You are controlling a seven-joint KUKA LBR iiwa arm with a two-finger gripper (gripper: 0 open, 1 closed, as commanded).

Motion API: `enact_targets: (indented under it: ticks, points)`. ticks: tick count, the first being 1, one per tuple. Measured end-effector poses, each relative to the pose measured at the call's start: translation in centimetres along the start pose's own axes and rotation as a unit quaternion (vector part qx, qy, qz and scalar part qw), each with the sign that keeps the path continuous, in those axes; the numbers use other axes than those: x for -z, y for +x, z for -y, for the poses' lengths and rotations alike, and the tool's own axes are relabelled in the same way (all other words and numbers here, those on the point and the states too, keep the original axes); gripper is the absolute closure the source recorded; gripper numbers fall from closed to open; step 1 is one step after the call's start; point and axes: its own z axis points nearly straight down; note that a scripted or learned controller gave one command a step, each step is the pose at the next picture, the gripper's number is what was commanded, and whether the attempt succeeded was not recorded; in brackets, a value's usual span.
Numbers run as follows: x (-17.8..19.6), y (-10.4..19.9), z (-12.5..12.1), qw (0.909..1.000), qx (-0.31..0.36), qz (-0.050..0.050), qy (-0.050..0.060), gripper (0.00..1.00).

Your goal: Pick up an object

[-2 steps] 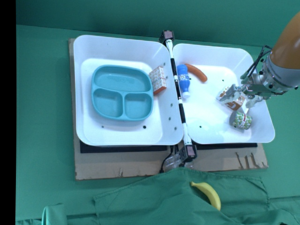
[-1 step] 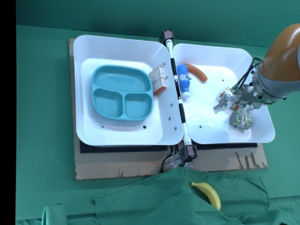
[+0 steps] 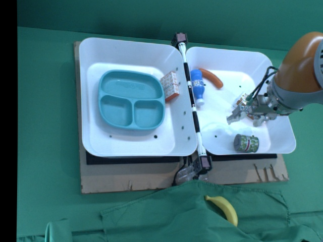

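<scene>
My gripper hangs over the middle of the right bin, open, its fingers pointing left with nothing between them. A green patterned can lies on its side just below the gripper, apart from it. To the gripper's left, a blue bottle with a white cap rests against the bin's left wall. An orange sausage lies beside the bottle at the back. In the left bin a small red and white box sits by the right edge of a teal divided plate.
The grey arm with its orange band reaches in from the right over the right bin's far side. A black and white divider bar runs between the bins. A banana lies on the green cloth in front of the bench.
</scene>
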Motion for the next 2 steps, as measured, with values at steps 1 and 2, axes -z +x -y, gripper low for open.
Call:
enact_targets:
  ticks: [1, 2]
  points:
    - [1.0, -0.1, -0.1, 1.0, -0.002, 0.001, -0.002, 1.0]
    - [5.7, -0.3, -0.9, 1.0, 0.0, 0.0, -0.002, 1.0]
